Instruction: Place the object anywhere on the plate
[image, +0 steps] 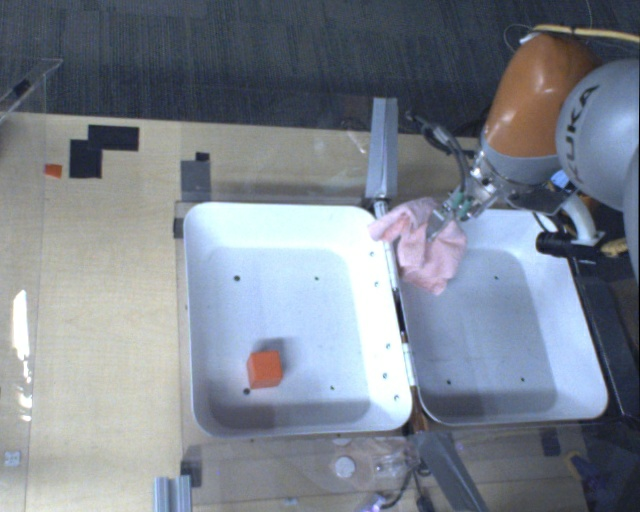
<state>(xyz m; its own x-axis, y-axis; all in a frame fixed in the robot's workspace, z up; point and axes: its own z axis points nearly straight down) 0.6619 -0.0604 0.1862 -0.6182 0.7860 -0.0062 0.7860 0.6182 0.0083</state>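
The gripper (447, 212) pinches the pink cloth (425, 245) up over the right bin (520, 400), so putting it down is left to do.

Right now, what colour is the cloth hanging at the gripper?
Pale pink; the cloth shows best in the camera view, beneath the gripper.

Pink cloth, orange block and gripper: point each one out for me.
pink cloth (432, 252): camera view, middle of the hanging folds.
orange block (265, 369): camera view, its top face.
gripper (445, 222): camera view, fingertips at the cloth's upper edge.
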